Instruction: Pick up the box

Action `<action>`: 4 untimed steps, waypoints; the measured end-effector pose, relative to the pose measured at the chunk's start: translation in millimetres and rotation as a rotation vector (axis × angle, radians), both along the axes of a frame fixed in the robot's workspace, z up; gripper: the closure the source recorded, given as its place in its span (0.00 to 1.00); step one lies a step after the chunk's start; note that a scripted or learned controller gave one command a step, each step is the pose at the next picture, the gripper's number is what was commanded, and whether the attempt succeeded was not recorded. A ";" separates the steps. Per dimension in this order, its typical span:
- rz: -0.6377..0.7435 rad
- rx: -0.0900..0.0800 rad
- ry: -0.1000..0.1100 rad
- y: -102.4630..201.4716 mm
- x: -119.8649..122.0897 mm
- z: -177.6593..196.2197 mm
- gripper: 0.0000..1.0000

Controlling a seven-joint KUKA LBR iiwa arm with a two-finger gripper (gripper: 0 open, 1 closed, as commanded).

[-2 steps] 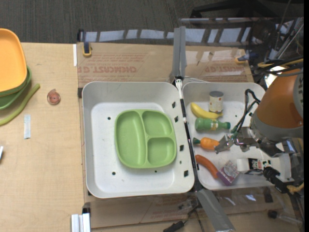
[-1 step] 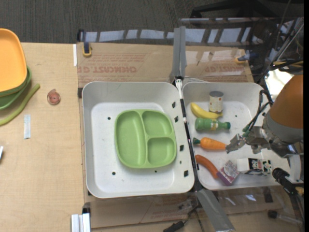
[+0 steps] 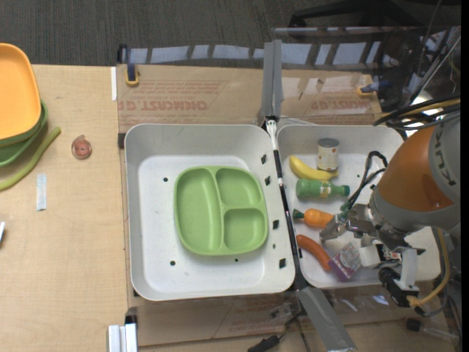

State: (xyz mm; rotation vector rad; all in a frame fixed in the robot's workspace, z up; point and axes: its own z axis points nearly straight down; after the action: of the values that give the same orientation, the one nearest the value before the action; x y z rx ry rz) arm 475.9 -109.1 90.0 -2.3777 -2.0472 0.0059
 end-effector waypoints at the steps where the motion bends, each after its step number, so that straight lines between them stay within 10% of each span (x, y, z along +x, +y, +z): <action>1: -0.056 -0.001 -0.003 -7.0 1.1 43.3 0.00; 2: -0.063 0.000 0.000 -7.4 0.0 0.2 0.00; 3: 0.325 0.001 -0.003 8.9 1.0 0.9 0.00; 4: 0.322 0.001 -0.002 8.2 1.0 9.3 1.00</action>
State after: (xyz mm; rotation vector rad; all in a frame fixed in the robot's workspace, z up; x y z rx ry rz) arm 476.9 -100.9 99.4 -2.0193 -2.4023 0.0033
